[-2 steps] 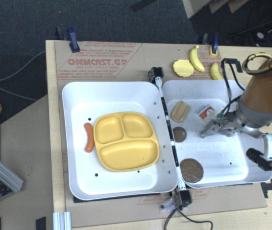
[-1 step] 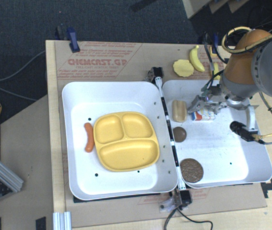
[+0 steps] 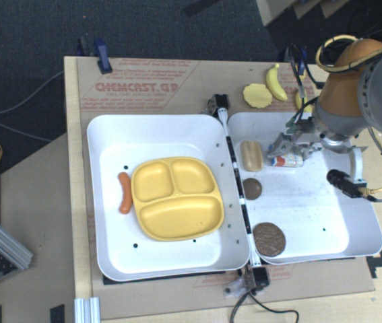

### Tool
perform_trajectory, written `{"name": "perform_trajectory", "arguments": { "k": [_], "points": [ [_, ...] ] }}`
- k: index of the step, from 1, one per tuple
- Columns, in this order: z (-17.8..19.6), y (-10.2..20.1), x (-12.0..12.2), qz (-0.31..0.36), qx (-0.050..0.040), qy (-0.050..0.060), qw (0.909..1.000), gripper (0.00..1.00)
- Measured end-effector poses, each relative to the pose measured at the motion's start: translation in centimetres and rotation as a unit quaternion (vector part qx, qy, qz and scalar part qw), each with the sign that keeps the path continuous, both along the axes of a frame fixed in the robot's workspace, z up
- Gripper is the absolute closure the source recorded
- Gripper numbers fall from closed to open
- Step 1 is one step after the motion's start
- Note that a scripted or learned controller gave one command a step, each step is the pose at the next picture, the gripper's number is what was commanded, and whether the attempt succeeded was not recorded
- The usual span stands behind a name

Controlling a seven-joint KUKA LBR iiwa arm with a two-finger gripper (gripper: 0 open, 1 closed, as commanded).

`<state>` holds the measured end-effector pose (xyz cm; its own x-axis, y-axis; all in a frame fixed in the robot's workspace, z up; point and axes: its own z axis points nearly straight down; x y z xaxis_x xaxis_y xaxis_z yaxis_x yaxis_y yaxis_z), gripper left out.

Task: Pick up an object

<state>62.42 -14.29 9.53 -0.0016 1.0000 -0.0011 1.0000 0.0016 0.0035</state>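
In the right bin (image 3: pixel 325 237) lie a tan bread-like block (image 3: pixel 251 155), a small brown round piece (image 3: pixel 252 189) and a larger brown round patty (image 3: pixel 269 238) near the front. My gripper (image 3: pixel 286 151) reaches down into the bin's back part, just right of the tan block, over a small red, white and blue object (image 3: pixel 289 160). The arm's grey wrist with its orange band (image 3: pixel 342 96) rises behind it at the right.
The left bin (image 3: pixel 110 147) holds a yellow sectioned tray (image 3: pixel 176 198) and an orange sausage (image 3: pixel 124 192) to its left. A banana (image 3: pixel 277 83) and a yellow slice (image 3: pixel 258 95) lie on the bench behind the right bin. A black cable plug (image 3: pixel 344 183) hangs over the right bin.
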Motion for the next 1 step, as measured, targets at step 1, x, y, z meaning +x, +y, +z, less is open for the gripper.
{"name": "perform_trajectory", "arguments": {
  "k": [1],
  "points": [
    [9.64, 7.69, 1.06, 0.004, 0.0015, -0.004, 1.0000, 1.00]
  ]
}}
